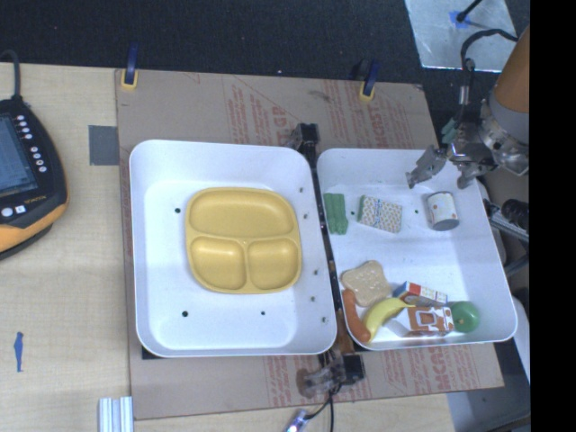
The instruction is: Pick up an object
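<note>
gripper (444, 169): I see fingers spread, holding nothing, over right bin (477, 268) far edge
silver can (441, 210): just near of gripper

bins 2: left bin (153, 241), right bin (477, 268) | yellow divided plate (243, 239) 1 | metal can (441, 211) 1 | banana (382, 313) 1 | toast slice (365, 281) 1 | green ball (465, 315) 1

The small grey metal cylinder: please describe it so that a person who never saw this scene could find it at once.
Look at the right white bin, the one without the yellow divided plate. Near its far right corner, just below the open end effector, lies the small grey metal cylinder on its side. It is the one plain shiny item; its nearest neighbour, a patterned flat pouch, is soft and speckled.
</note>
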Controlling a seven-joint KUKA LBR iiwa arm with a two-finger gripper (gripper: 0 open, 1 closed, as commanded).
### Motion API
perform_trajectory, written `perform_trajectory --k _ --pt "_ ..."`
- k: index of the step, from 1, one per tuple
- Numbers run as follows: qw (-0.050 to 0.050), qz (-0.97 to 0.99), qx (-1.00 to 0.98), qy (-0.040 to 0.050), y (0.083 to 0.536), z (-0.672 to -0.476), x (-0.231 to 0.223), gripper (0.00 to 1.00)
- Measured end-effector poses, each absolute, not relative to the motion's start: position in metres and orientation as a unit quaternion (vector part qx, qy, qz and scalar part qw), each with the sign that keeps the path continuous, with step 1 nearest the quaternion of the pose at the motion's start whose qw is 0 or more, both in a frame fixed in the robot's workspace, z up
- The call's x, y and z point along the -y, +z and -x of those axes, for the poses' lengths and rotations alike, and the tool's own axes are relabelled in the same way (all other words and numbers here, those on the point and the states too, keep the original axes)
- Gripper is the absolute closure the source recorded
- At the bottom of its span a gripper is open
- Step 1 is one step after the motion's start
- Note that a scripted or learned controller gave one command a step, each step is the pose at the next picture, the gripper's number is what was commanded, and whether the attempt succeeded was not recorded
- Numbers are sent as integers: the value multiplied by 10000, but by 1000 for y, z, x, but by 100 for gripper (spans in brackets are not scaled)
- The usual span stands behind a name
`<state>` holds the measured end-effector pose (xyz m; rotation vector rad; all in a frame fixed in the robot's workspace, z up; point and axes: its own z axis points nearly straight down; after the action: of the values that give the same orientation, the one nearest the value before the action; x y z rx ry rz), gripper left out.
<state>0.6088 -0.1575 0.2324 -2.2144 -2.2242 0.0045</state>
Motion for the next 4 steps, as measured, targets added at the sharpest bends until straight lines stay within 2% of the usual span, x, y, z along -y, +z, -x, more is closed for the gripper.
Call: perform_trajectory --k 1,2,3,4 --pt "30 7048 7094 26 136 -555 102 0" --pt "14 7049 7093 11 192 -584 20 0" --pt "5 7063 7080 7 192 -593 31 0" --pt "19 7064 7078 15 198 -581 75 0"
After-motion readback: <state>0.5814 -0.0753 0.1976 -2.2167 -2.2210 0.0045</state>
